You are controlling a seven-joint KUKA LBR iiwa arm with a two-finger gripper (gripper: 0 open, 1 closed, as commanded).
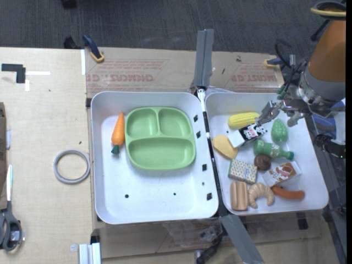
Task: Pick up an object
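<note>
The right bin (316, 164) holds several toy foods: a yellow corn cob (243, 119), a black-and-white packet (250, 133), a yellow wedge (224, 146), a green bottle (273, 150), a light green fruit (279, 131), a brown ball (262, 161), a cracker box (242, 171), a red-and-white packet (283, 172), a croissant (260, 194) and a sausage (287, 192). My gripper (280, 114) hovers at the bin's upper right, just above the green fruit and right of the corn. It stands open with nothing between its fingers.
The left bin (104, 191) holds a green divided plate (160, 138) and a carrot (117, 131) beside it. A tape ring (71, 165) and scissors (8, 224) lie on the bench at left. A grey divider bar (203, 59) runs between the bins.
</note>
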